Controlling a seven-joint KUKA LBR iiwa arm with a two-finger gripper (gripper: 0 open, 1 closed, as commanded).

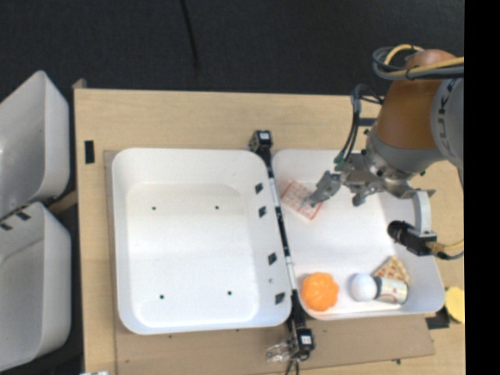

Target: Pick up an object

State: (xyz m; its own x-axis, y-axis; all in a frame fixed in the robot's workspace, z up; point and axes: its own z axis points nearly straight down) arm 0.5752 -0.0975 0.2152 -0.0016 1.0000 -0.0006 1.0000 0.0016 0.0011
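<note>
In the right bin (344, 237), a flat pink-and-white packet (295, 197) lies near the divider at the upper left. An orange ball (319, 290) sits at the bin's front edge, with a white ball (362, 287) beside it. To their right is a small patterned cup-like piece (391, 280). My gripper (341, 193) hangs over the upper part of the right bin, open, with nothing between its fingers. Its left finger (323, 187) is right at the packet's right edge. The wrist above hides the bin's far right corner.
The left bin (187, 241) lies beside the right one, with a black-clipped divider (275, 225) between them. A black part with cables (410, 237) sticks out at the right bin's right rim. White blocks (27, 209) stand off the bench at the left.
</note>
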